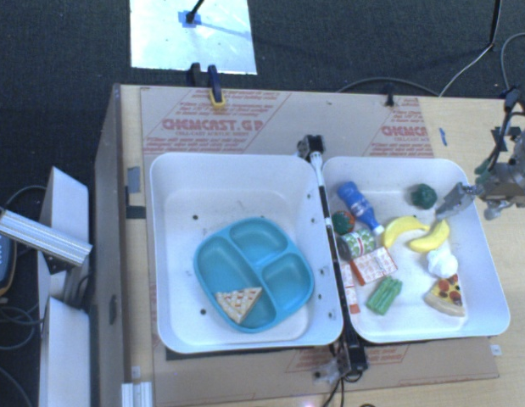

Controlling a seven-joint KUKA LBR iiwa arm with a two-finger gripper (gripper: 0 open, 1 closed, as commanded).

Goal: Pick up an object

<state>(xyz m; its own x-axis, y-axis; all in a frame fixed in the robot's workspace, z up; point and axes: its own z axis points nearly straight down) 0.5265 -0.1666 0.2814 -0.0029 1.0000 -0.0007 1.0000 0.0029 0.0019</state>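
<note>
Banana (417, 232) just left of gripper (483, 195) (right bin (491, 299)).

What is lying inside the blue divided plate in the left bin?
One waffle-patterned wedge lies in the front compartment of the blue plate. The other two compartments show bare blue. What is under the wedge is covered.

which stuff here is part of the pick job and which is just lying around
Job:
gripper, at the right bin's far right edge
right bin with candidate picks: banana, blue bottle, dark green ball, pizza slice, green block

Lying about:
left bin
blue divided plate holding a waffle wedge
</note>
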